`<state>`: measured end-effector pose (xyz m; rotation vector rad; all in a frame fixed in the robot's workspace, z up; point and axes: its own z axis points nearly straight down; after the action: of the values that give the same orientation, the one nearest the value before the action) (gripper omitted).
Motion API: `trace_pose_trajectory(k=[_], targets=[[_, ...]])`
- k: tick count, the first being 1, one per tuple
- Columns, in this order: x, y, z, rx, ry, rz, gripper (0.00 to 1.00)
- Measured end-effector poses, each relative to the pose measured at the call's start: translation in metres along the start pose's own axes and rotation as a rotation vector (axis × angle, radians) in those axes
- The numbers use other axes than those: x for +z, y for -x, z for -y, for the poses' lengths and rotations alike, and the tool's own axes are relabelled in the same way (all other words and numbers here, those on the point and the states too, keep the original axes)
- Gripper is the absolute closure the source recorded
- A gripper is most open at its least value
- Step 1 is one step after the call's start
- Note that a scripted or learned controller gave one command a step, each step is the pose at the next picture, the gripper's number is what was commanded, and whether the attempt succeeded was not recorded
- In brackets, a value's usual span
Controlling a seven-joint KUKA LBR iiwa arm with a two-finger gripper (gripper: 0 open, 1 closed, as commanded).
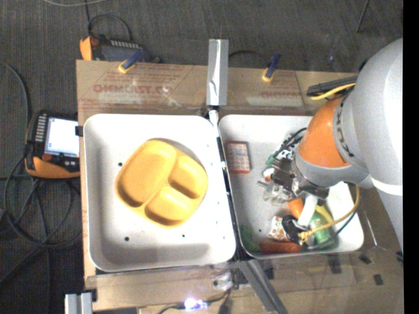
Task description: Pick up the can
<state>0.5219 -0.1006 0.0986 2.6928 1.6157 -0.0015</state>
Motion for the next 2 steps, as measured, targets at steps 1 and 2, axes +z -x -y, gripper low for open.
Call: trace_pose_trajectory(k=[1,2], targets=[[-0.024,0.068,-0.028,-0.226,-0.003,0.002,1.0],[-0.011,0.082,-0.086,-0.384,0.004,0.0,1.0]])
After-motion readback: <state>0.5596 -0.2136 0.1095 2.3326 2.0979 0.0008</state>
